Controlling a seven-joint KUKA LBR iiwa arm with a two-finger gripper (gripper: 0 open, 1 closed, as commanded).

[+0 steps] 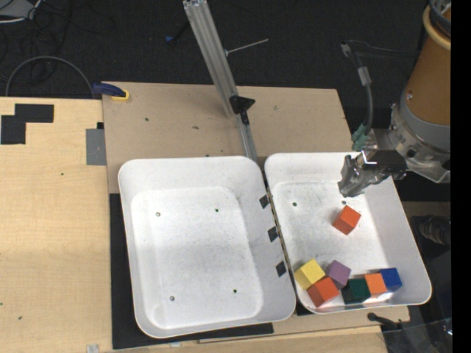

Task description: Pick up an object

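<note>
Closest to the camera, the right bin (pixel 412 234) has a little pile jammed along its near rim: a yellow cube (pixel 310 272), a red cube (pixel 322 291), a purple cube (pixel 338 272), a green cube (pixel 356 290), an orange cube (pixel 376 282) and a blue cube (pixel 391 278), all touching or just about, with the rim right behind them, so not much room on that side. Further up, a lone orange-red cube (pixel 346 219) sits tilted in the middle of the bin floor with open white all around it. The left bin (pixel 191 248) shares a rim with the right one.

The end effector (pixel 355 182) hangs just above and beside that lone cube, toward the far side, nothing between its fingers; can't tell if they're apart or together. The arm (pixel 430 87) comes in from the right, orange band up high. Beyond the bins, the surface (pixel 294 116) carries a slanted metal rail (pixel 217 57).
</note>
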